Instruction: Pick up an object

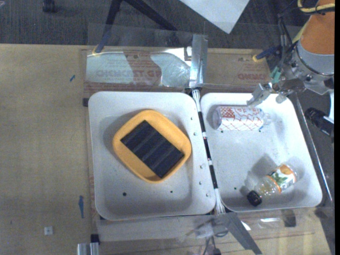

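Grey gripper over right bin, just above patterned cup; jaw state indeterminate. Approach stage, nothing lifted. Next: descent needed, then closure on cup.

Tan bench with two white bins side by side.

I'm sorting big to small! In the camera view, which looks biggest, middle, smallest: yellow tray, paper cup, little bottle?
1. Yellow tray, clearly biggest.
2. Paper cup and little bottle look about alike lying down, so I won't rank them.
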Robot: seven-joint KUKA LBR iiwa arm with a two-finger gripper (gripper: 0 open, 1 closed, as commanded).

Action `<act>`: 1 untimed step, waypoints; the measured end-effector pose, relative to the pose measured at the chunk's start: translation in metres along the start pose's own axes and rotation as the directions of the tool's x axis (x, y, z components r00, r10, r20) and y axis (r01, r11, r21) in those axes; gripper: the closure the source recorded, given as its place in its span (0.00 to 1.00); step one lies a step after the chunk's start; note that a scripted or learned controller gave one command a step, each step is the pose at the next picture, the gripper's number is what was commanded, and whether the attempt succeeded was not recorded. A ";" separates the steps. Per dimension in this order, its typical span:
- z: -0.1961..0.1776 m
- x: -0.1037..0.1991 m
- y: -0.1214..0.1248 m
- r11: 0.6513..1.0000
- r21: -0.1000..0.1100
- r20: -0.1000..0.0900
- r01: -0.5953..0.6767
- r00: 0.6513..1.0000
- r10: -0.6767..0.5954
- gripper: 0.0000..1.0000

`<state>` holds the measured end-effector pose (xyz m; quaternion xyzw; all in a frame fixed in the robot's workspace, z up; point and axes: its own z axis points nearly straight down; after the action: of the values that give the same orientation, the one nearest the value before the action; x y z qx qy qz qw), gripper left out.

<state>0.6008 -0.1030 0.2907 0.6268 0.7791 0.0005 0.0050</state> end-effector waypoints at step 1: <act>-0.040 -0.021 -0.023 0.992 0.002 -0.003 0.123 0.992 -0.123 0.00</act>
<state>0.5825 -0.1278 0.3309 0.5777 0.8162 0.0004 0.0032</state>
